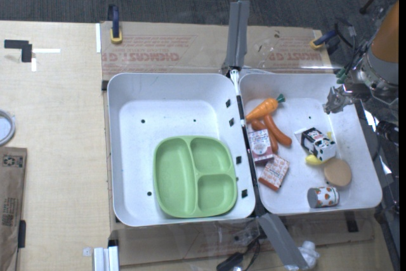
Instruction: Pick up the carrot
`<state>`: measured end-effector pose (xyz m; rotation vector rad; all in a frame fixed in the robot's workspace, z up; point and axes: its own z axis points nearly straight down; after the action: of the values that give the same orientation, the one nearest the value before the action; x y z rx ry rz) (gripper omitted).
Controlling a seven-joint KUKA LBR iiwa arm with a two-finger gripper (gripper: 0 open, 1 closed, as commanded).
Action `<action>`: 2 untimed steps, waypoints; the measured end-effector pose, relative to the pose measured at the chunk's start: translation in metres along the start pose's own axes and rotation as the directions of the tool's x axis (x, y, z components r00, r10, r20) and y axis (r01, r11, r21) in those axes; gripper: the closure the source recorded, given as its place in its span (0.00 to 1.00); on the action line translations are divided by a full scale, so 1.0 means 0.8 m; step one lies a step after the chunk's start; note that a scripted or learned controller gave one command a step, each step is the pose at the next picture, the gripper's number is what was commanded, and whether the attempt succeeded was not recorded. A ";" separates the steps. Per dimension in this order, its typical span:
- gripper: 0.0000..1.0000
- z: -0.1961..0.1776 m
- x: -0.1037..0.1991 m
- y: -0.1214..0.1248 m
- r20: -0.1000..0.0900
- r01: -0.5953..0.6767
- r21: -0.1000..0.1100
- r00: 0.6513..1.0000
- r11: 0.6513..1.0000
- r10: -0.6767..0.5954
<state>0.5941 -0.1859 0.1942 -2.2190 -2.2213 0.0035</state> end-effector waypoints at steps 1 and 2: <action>0.00 0.042 -0.045 -0.010 0.001 -0.436 0.002 0.900 0.900 0.436; 0.00 0.077 0.014 0.026 0.000 -0.334 0.001 0.943 0.943 0.334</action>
<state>0.6150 -0.1748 0.1326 -2.5630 -1.8127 0.0048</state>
